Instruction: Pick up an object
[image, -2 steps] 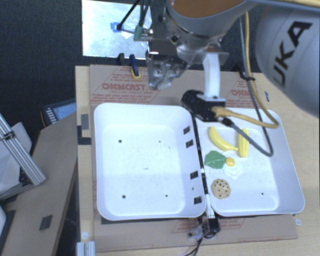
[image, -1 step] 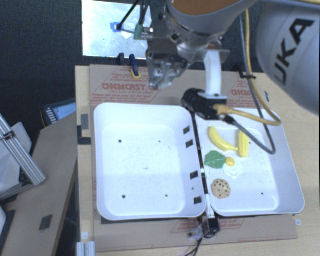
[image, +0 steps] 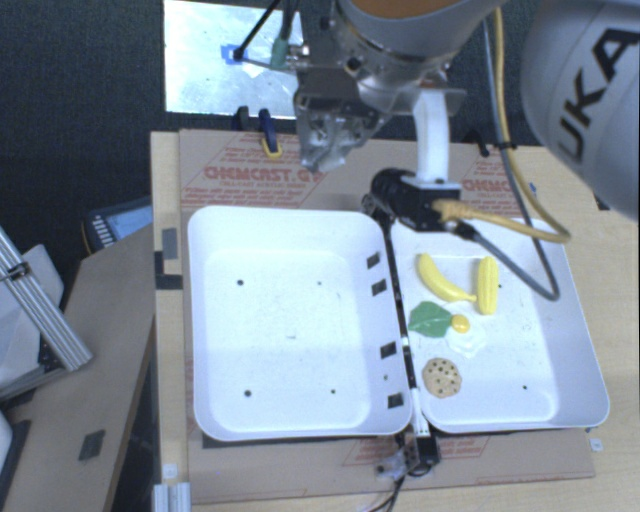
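Camera view shows nothing picked up yet: all the candidate objects lie in the right bin (image: 585, 395), so the whole task is left to do, by my reading. A yellow banana (image: 443, 280) lies slantwise in the upper middle of that bin, and just to its right stands a short yellow corn cob (image: 488, 285), near but apart from it. Below the banana sits a green leaf (image: 430, 318), its right tip touching a fried egg (image: 464, 333) with a small yellow yolk on a white that barely shows against the bin floor. Further toward the near edge lies a round brown cookie (image: 441, 376), speckled with dark chips and clear of the rest. All look small, flat toy foods; the banana and corn seem the easiest to grip. The left bin (image: 200, 300) has only its bare white floor. The gripper (image: 322, 150) hangs high above the far edge of the left bin, over the cardboard sheet (image: 235, 170), well apart from the objects; whether it is spread or closed I cannot tell, and nothing is seen in its hold
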